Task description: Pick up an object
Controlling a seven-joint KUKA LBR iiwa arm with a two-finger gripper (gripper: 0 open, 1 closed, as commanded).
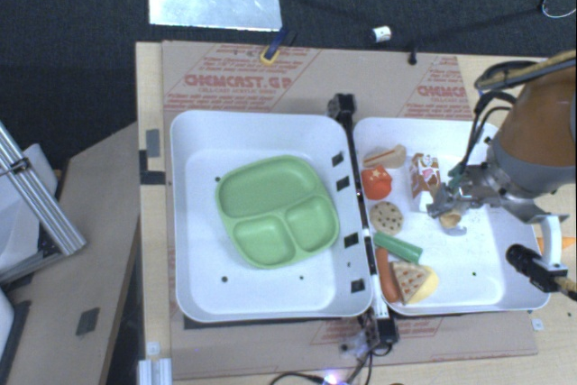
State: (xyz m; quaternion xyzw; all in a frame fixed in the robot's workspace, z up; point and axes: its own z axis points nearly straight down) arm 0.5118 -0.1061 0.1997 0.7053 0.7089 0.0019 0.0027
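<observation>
Chunky KUKA arm (532,149) at the right edge of the frame, mostly rounded casing. Fat orange band up top, kind of amber-brown, glossy looking. Grey collar right under it, smooth and curved. Black cables looping over the upper part, plus one thin dark line running down toward the wrist. Pale yellowish strip across the very top right. Small metal claw (448,207) at the left end of the arm, silvery grey, bits of dark hardware around it, too blurry for screws or markings. Black stubby piece with a white bracket lower right.
</observation>
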